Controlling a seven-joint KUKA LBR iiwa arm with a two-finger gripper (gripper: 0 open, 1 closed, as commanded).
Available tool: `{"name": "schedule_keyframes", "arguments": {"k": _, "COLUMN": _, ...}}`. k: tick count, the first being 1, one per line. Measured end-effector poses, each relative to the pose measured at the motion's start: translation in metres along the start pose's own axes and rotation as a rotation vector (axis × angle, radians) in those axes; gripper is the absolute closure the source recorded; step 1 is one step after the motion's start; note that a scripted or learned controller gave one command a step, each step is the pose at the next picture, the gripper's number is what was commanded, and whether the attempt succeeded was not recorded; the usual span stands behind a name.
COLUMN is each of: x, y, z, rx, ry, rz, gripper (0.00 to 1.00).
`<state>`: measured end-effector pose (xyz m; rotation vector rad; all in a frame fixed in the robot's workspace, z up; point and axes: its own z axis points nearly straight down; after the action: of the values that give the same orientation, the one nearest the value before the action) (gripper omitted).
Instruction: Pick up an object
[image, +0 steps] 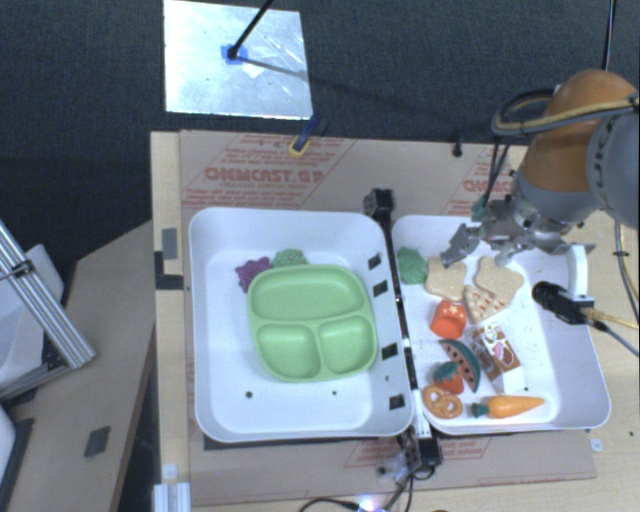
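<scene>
Over right bin (596, 392), jaws spread, tan toy food (447, 279) just below-left of them.

— The two bins (215, 300) look like smooth white plastic, faintly glossy; the green tray (305, 322) is matt plastic.

— And under them?

— A board (265, 170) like printed cardboard — dull, with red lettering. Behind it lies a metal sheet (235, 60), shiny and scuffed.

— The toy food?

— Plastic by its look; the carrot (512, 406) has a slight sheen.
</scene>
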<state>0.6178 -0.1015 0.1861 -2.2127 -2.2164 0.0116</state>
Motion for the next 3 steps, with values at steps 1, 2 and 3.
{"name": "schedule_keyframes", "arguments": {"k": 1, "x": 0.000, "y": 0.003, "z": -0.008, "rx": -0.013, "ry": -0.001, "rz": -0.002, "gripper": 0.00}}
{"name": "schedule_keyframes", "arguments": {"k": 2, "x": 0.002, "y": -0.007, "z": 0.042, "rx": -0.010, "ry": -0.001, "rz": 0.000, "gripper": 0.00}}
{"name": "schedule_keyframes", "arguments": {"k": 3, "x": 0.003, "y": -0.005, "z": 0.083, "rx": -0.012, "ry": -0.002, "rz": 0.000, "gripper": 0.00}}
